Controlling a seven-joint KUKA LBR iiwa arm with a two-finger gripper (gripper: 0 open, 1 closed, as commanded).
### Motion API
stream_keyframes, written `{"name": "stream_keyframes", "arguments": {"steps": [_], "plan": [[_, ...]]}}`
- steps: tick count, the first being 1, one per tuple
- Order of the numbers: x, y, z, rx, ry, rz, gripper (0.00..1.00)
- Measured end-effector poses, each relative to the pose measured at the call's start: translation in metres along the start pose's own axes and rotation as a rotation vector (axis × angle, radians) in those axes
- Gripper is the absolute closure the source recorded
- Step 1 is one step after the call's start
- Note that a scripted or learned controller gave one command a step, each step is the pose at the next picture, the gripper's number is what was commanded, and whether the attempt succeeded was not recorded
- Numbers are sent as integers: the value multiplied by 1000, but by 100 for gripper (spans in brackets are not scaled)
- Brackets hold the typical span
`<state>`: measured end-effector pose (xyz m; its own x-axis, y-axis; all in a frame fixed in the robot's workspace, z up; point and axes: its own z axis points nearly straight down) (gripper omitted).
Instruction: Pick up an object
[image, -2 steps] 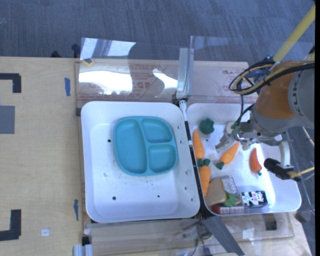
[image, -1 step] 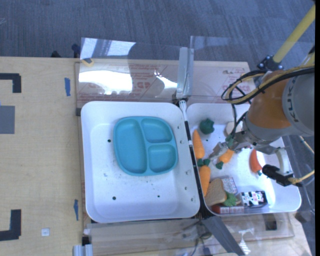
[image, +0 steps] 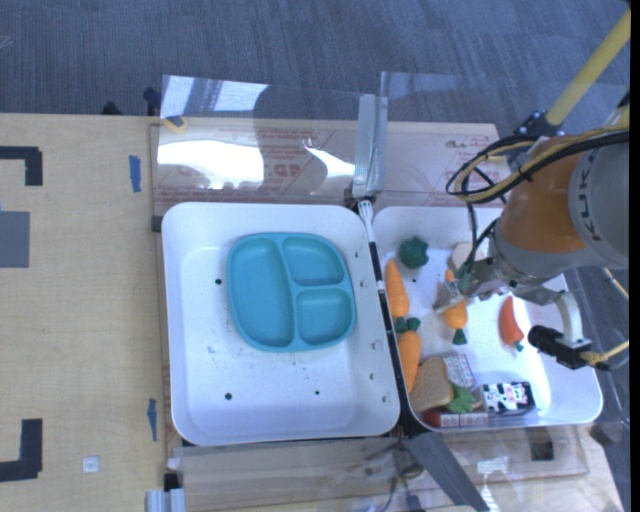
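Orange toy carrot (image: 456, 316) lies in the right bin (image: 580, 395), just under my claw (image: 462, 290). I cannot tell how my claw stands. Next I must drop straight and squeeze.

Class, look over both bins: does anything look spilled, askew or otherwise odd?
Nothing looks spilled or damaged. The blue divided plate lies flat in the left bin. The toy food, carrots included, is jumbled loosely in the right bin, as expected for picking.
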<state>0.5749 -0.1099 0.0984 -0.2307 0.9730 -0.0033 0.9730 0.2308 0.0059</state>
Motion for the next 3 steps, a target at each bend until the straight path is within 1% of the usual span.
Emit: {"name": "stream_keyframes", "arguments": {"steps": [1, 2, 3], "plan": [[6, 20, 11, 2, 1, -37, 100], [20, -37, -17, 5, 4, -225, 100], [51, 41, -88, 1, 3, -89, 100]]}}
